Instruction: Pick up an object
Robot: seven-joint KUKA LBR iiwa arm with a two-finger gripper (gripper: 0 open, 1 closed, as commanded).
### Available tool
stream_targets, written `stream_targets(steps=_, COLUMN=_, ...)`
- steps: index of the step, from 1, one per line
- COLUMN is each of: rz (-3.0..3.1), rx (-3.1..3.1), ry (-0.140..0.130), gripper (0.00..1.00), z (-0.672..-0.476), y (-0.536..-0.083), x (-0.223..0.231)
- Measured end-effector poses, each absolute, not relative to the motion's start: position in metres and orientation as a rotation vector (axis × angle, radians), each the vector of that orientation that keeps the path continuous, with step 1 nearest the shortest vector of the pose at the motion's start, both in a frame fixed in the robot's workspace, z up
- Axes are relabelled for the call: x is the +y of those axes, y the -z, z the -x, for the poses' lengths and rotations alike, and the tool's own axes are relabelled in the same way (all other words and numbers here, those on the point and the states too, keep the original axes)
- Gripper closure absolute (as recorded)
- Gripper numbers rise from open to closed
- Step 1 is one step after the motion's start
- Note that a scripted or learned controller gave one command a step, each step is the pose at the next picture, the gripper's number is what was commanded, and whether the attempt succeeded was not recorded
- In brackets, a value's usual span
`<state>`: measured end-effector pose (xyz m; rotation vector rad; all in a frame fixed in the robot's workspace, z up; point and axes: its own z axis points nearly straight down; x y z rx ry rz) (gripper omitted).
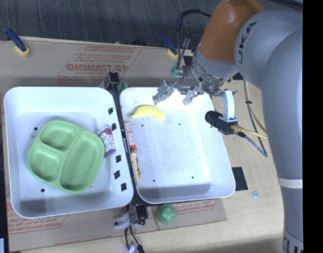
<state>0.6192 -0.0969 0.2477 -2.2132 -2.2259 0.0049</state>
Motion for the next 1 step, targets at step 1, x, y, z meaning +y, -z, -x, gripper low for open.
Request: stream_targets(steps=1, rz=2.213, rx=-2.224, ry=-0.007, gripper=0.0, z=-0.5438, y=-0.1566, x=-0.1281)
